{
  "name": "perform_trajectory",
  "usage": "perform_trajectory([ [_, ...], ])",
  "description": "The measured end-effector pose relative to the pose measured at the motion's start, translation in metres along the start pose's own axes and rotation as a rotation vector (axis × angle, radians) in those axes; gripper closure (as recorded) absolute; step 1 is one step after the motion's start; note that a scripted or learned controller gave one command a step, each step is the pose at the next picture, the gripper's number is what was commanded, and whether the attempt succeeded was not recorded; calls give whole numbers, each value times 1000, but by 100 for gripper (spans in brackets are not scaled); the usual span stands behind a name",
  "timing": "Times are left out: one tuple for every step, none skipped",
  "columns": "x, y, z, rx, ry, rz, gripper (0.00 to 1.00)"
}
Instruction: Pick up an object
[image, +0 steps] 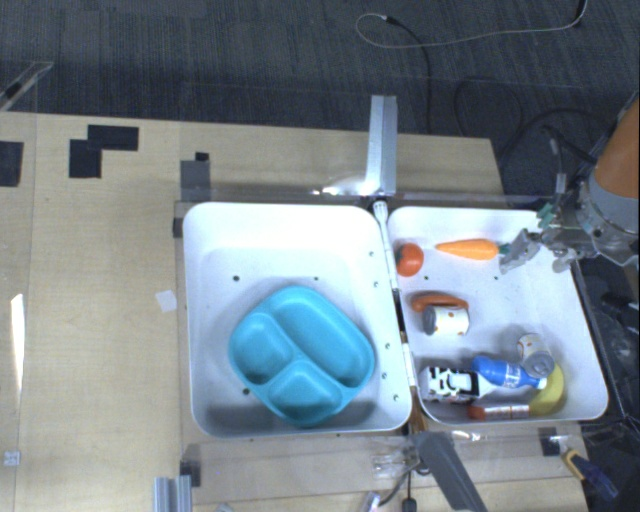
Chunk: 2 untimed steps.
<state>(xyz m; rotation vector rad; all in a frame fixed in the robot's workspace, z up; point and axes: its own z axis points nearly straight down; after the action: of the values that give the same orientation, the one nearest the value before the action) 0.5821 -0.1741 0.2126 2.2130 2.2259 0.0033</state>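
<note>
Pale wood worktop (90, 330) carries two shallow white bins side by side, with dark carpet beyond its far edge. In the right bin (590, 350), near the far wall, lies an orange carrot (467, 249) with its long axis running left to right across the view, its thicker end toward the arm and its narrower end toward the divider. The gripper (540, 250) hovers just beside that thicker end, over the bin's far right corner; its fingers (512, 252) stand apart, with nothing seen between them. The grey arm (615, 190) comes in from the right edge, an orange band showing above the wrist. Left of the carrot, close to the divider, sits a small orange-red ball (409, 260). Nearer the middle of the bin rests a white cylinder with a reddish piece on its far side (444, 316). Along the near wall lie a blue bottle (508, 374), a black-and-white toy (450, 382), a yellow banana (548, 392) and a small metallic can (533, 352). The left bin (215, 240) holds a blue divided plate (300, 352).
</note>
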Motion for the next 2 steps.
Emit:
perform_trajectory([
  [55,-31,122,-10,-3,-225,0],
  [57,-28,110,-17,-1,-228,100],
])
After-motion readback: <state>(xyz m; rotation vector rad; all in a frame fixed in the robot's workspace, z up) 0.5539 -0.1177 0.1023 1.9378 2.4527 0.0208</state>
